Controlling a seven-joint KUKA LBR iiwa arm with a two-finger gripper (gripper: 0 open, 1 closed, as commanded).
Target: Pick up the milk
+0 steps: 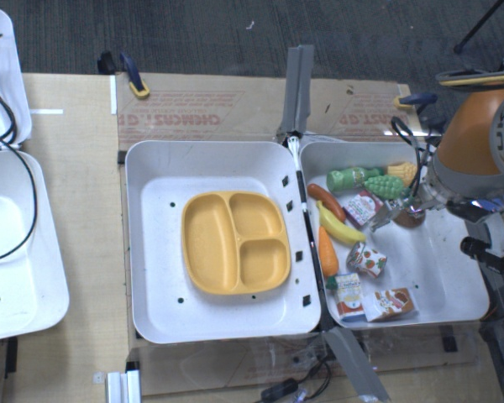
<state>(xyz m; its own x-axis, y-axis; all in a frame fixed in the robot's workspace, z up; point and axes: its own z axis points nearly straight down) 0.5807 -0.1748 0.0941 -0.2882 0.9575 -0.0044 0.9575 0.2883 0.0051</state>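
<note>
Two shallow white bins side by side on the bench: left white bin point(143, 250) holds a yellow three-compartment plastic plate point(235, 242), roughly centred, nothing on it. Right white bin point(454, 292) has the clutter: green bottle-shaped toy point(353, 177) and a corn cob toy point(395, 179) at the far side, red sausage-like piece point(326, 200) and a yellow banana point(340, 227) along the left wall, orange carrot point(328, 253) just nearer than the banana, pink-and-white packet point(361, 208) mid-bin, small red-and-white carton with fruit print point(367, 261) below it. Milk looks like the small white carton with blue and red print point(348, 296), lying at the near left corner of the right bin, touching a flat brown-and-white box point(391, 303) on its right. Grey arm with orange band point(475, 137) comes in from the right; two-finger gripper point(401, 212) sits low over the far-middle of the right bin, beside the pink packet and well apart from the milk. Pincer state: cannot tell, tips are blurred against a dark brown object point(412, 217)
</note>
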